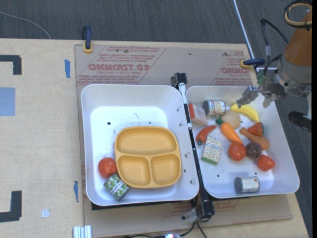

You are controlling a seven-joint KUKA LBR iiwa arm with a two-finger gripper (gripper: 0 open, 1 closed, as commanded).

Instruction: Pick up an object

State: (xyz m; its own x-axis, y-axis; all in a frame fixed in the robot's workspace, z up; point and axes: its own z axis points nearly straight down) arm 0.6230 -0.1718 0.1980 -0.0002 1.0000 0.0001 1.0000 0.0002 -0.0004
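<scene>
Two-finger metal hand (256, 97) over far edge of right shallow white bin (287, 172), fingers spread apart, gripping nothing. Just above yellow plastic banana (247, 112); contact unclear. Same bin: small labelled can (215, 107), orange carrot (230, 132), red chili pepper (205, 133), checkered white-green carton (212, 149), round red tomato (237, 151), dark purple fruit (253, 150), grey tin on its side (247, 184). Left white bin (94, 128): yellow three-compartment tray (147, 155), red tomato (106, 167) and green-patterned box (116, 186) just beside tray's near-left corner. Both bins on wooden worktop (34, 133).
</scene>
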